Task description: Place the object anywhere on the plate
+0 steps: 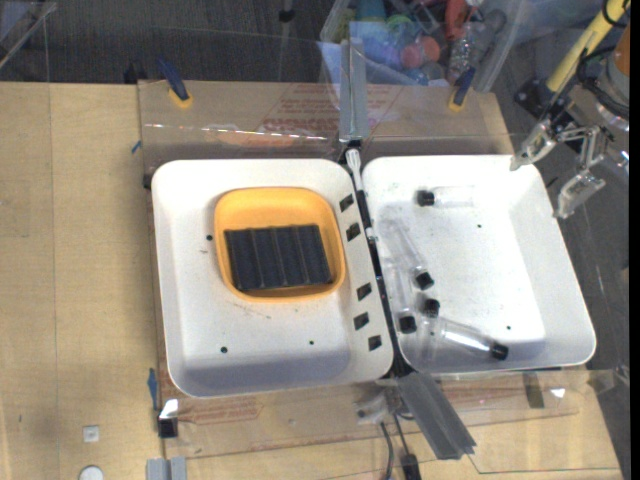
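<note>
Claw (562,171) open, holding nothing

Pale wooden bench (70,268), dark floor behind, clear plastic tub (430,18) of bright toys beyond.

Plate (280,240) in left bin (180,268) — vials (465,340) in right bin (540,258).

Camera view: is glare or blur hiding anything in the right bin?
Camera view: the clear tubes nearly vanish against the white right bin, only their black caps read clearly; the plate and its dark pad in the left bin are sharp; the gripper at the right edge is slightly soft, its fingers hard to read.
</note>
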Robot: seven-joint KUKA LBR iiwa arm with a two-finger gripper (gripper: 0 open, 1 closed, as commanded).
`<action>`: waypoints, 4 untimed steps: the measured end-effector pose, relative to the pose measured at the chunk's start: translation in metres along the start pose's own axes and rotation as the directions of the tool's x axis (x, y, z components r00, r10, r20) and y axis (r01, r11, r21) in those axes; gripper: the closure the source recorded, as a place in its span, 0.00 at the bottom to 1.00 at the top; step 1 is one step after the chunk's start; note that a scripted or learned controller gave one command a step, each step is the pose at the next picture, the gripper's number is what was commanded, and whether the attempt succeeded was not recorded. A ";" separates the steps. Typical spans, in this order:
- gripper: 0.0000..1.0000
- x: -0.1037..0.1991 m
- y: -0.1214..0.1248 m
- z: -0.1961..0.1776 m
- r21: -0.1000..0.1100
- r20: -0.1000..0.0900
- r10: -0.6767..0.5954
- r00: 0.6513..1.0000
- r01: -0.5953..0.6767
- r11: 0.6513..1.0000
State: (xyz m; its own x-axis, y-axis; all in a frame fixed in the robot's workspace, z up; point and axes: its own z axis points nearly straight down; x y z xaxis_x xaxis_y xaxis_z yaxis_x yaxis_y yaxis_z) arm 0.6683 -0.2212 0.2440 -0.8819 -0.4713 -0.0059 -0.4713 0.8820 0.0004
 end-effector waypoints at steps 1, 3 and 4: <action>0.00 0.000 0.000 0.006 -0.001 0.001 -0.428 0.904 0.428 0.904; 1.00 0.000 -0.002 0.001 0.005 0.009 -0.686 0.727 0.686 0.727; 1.00 0.000 0.000 -0.061 0.004 0.001 -0.842 0.540 0.842 0.540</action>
State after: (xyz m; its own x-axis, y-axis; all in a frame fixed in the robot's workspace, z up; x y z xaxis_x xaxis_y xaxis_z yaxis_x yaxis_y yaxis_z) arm 0.6683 -0.2213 0.3052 -0.0792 -0.9969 -0.0048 -0.9968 0.0792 -0.0085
